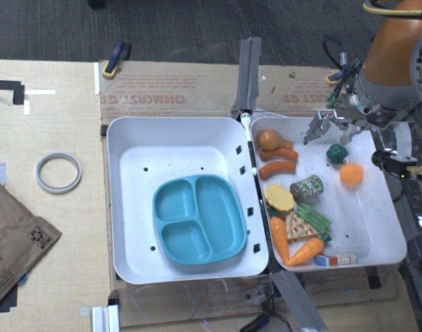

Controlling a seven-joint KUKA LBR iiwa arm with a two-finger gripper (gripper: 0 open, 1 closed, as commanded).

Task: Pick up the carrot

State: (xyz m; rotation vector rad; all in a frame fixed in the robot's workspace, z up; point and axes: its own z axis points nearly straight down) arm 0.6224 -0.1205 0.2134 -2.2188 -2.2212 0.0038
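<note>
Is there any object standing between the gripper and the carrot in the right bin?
Yes. The gripper hovers at the far end of the right bin, and the carrot lies at its near end. Between them sit a small can and green beans; a second carrot lies alongside.

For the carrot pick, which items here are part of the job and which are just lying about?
Part of the job:
carrot, in the right bin's near corner
gripper, above that bin's far end

Just lying about:
blue divided plate in the left bin
orange ball
green can
sausage
tape roll on the bench
</note>
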